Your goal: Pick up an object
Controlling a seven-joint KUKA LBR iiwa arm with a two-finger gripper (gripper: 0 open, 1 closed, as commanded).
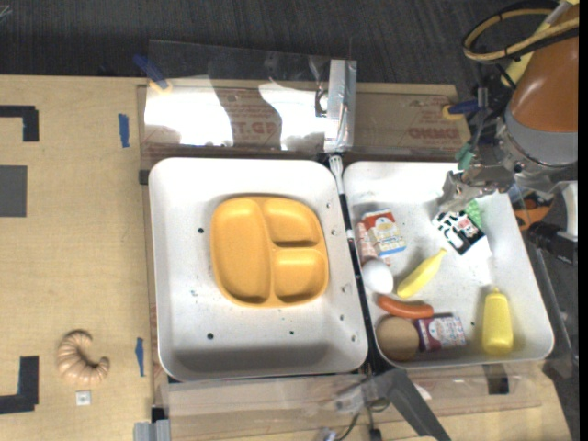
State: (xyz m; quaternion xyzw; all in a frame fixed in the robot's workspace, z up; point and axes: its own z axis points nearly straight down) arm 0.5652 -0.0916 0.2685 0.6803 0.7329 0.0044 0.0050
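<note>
**Arm poised over right bin, nothing lifted yet**

While the arm [542, 99] leans in from the right, its gripper [469, 184] sits low over the far right corner of the right bin [537, 288], just above a black-and-white patterned card [457, 231] with a bit of green [473, 214] beside it. Whether the jaws are parted or closed, I cannot tell; nothing is visibly between them.

Camera view, right bin: small carton [384, 234], white egg [377, 275], yellow banana [421, 275], sausage [404, 307], brown ball [397, 336], dark can [441, 332], yellow bottle [497, 321]. Left bin [175, 274] holds a yellow divided tray [269, 249]. A croissant [81, 356] lies on the surface [64, 246], well apart.

Judgement: the card is nearest, likely light, thin and flat, hard to pinch; take an edge. The bottle looks stiff and roomier to take across its body.
</note>
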